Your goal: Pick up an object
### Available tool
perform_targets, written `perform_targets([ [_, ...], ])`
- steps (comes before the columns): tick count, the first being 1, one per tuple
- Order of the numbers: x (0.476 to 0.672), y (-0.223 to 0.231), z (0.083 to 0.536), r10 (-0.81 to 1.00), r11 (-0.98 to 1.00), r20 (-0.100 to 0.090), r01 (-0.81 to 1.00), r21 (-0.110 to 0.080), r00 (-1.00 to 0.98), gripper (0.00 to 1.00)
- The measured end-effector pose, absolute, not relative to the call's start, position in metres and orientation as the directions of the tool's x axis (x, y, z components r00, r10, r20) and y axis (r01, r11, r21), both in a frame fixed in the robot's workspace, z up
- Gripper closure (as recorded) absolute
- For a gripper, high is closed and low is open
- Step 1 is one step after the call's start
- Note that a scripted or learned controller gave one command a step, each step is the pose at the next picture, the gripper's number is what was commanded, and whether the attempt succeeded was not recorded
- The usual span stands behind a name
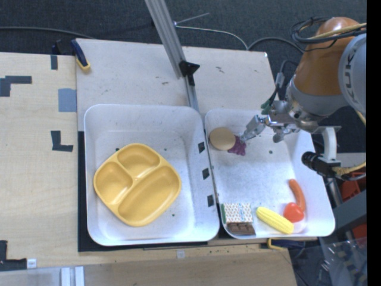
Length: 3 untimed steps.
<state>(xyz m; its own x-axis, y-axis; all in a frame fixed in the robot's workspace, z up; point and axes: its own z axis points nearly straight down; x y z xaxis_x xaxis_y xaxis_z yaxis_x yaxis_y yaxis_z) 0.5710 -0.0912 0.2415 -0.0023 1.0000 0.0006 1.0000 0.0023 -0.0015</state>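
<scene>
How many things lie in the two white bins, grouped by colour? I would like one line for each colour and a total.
Yellow: 2, the divided plate and the corn cob
Tan: 1, the round bun
Purple: 1, the small piece beside the bun
Orange or red: 2, the sausage and the red piece
Mixed pale and brown: 1, the block
Total: 7

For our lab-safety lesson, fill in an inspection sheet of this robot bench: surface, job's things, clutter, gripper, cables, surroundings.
Surface: bench with left bin and right bin side by side.
Job's things: right bin holds tan round toy, purple piece, corn, carrot, red toy, brown block.
Clutter: yellow divided plate in left bin.
Gripper: gripper over right bin, open, holding nothing.
Cables: black cables atop arm.
Surroundings: metal pole, dark floor.
</scene>
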Motion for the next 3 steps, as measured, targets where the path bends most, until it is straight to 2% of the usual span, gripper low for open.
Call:
perform_targets([
  [1,0.580,-0.073,0.321,1.000,0.005,0.000,1.000,0.008,-0.005,0.00],
  [2,0.498,-0.017,0.208,1.000,0.003,0.002,1.000,-0.014,-0.003,0.00],
  [3,0.490,0.052,0.187,1.000,0.008,0.002,1.000,-0.006,-0.008,0.00],
])
